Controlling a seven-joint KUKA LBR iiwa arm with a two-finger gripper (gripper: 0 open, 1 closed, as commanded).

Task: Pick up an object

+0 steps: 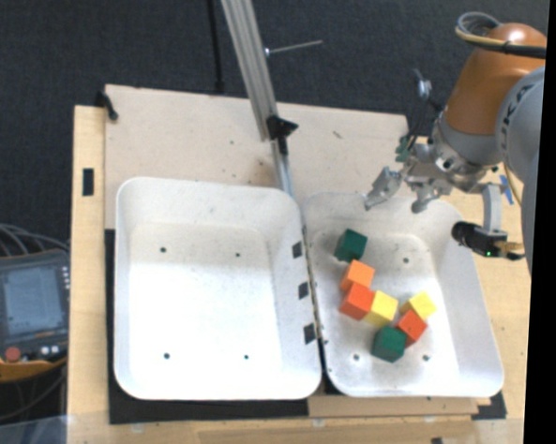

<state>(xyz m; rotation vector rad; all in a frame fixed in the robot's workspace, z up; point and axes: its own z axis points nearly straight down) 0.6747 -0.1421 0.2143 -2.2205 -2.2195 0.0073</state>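
**Loose blocks in the right-hand bin, jaws open above them**

Toward the right of the frame, in the right bin (457,359), we count seven small blocks. A dark green block (352,244) sits by itself nearest the upper rim. Below it, two orange blocks (357,289), two yellow ones (383,307), a red block (412,325) and a second green block (389,344) crowd together, several touching. The left bin (208,287) lies beside it on the desk (171,135).

Our gripper (397,191) hangs over the bin's upper edge, jaws spread apart with nothing between them.

We judge the blocks light, rigid and flat-sided, unlikely to deform or break. The lone dark green block looks the best choice: its opposite side faces are clear of neighbours, so we would close on those. The clustered ones risk being nudged or wedged.
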